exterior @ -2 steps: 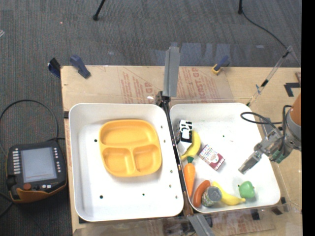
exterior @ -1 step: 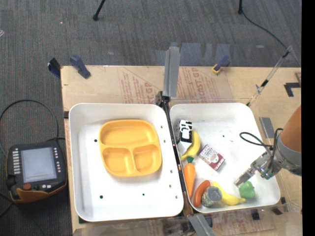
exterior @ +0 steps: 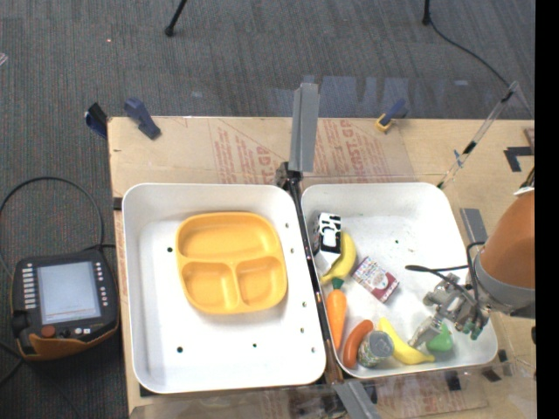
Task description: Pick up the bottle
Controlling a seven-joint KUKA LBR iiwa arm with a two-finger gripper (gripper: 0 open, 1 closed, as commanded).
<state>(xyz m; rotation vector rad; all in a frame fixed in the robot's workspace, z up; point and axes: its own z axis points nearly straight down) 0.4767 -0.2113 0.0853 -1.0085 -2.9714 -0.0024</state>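
The right bin (exterior: 410, 201) is the landmark: left of it, another bin holds a yellow divided plate (exterior: 232, 261). The gripper (exterior: 439, 319) hangs low over its near right corner, grip state unreadable. The bottle (exterior: 377, 348) lies against its near wall, between a sausage (exterior: 356, 342) and a small banana (exterior: 403, 346).

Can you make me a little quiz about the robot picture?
1. True or false: the yellow plate sits in the left bin.
2. Which lies right beside the carrot? A) a banana B) a spoon C) a cup
3. Fill in: the end effector hangs over the ____ bin's near corner, close to a green thing.

Key: 1 true; 2 A; 3 right.
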